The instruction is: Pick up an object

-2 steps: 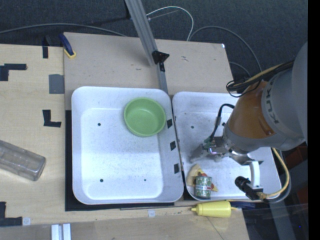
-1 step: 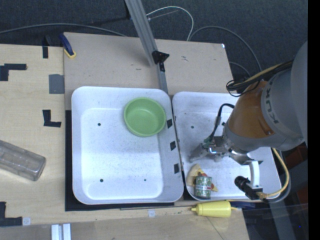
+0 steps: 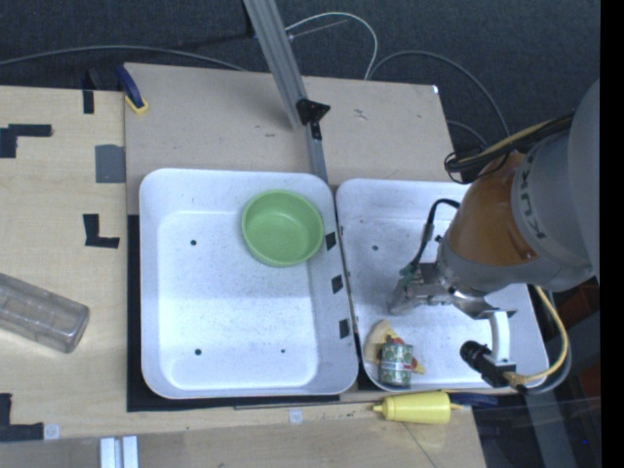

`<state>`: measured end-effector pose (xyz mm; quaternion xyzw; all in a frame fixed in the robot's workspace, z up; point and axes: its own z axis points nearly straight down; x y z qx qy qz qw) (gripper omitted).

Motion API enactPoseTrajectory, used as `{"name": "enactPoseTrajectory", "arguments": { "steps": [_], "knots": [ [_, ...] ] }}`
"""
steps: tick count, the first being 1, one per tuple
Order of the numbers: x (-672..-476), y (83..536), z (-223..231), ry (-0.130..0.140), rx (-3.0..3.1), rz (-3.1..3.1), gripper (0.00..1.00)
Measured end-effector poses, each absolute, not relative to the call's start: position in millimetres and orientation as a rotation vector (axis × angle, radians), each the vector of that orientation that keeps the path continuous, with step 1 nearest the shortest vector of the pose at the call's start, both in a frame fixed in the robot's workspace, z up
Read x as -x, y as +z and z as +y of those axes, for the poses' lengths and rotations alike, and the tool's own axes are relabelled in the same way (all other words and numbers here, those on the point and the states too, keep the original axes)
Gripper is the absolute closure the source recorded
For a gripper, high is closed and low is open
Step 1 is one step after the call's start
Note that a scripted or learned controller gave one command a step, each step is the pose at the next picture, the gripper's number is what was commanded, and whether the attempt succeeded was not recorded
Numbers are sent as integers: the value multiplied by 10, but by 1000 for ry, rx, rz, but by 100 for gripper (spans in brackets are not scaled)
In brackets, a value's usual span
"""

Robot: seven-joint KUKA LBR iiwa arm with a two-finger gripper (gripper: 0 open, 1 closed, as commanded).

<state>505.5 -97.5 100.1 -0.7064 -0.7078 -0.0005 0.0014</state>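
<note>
Bench: tan board, carries both bins; the gripper hangs over its right part.

Arm: grey, with the orange band above the wrist. It enters from the right of the view and slopes down to the gripper.

Left bin: white, lies to the left of the gripper, across the divider edge.

Right bin: white; the gripper sits over its middle, low above the floor.

Green bowl: upright in the left bin's far right corner, up and to the left of the gripper, well apart from it.

Clear plastic cylinder: lying on its side on the bench, far left of the gripper, outside both bins.

Yellow bottle: on its side on the bench, just outside the right bin's near rim, below the gripper.

Small can: green-labelled, with yellow and red scraps against it, in the right bin's near left corner. It is near the gripper, just below it in the view, but apart from it.

Gripper state: cannot tell whether it is spread or closed; the wrist body hides the tips. Nothing is seen held in it.
</note>
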Motion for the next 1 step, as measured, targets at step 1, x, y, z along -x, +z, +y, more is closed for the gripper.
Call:
{"name": "enactPoseTrajectory", "arguments": {
  "steps": [1],
  "knots": [
    [-5095, 1608, -1031, -3, 2222, -2225, 100]
  ]
}}
